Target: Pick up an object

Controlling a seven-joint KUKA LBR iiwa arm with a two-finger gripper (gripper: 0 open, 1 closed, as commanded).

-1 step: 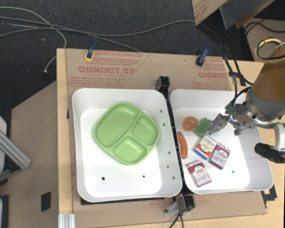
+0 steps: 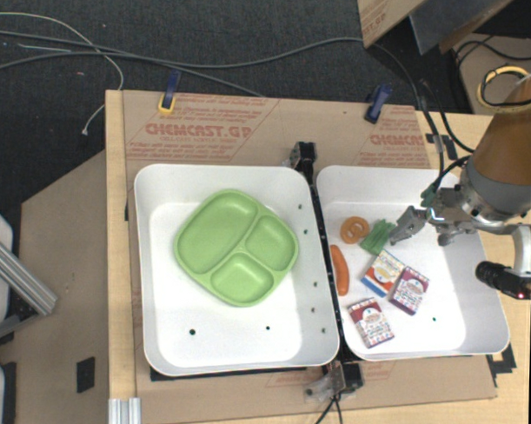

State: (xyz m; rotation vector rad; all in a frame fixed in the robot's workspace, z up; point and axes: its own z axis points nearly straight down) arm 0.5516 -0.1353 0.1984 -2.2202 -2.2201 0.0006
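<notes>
The right bin (image 2: 479,332) holds an orange ring (image 2: 355,229), a green piece (image 2: 378,236), an orange sausage (image 2: 340,268) and three small printed cartons (image 2: 384,273) (image 2: 409,291) (image 2: 369,322). My gripper (image 2: 427,231) hangs over the upper middle of this bin, just right of the green piece and above the cartons. Its fingers are spread open with nothing between them. The left fingertip (image 2: 408,226) is close to the green piece; I cannot tell whether they touch.
A green divided plate (image 2: 236,247) lies in the left bin (image 2: 157,333). The grey arm with its orange band (image 2: 512,128) comes in over the right bin's far right corner. A black clamp (image 2: 303,154) sits between the bins at the back.
</notes>
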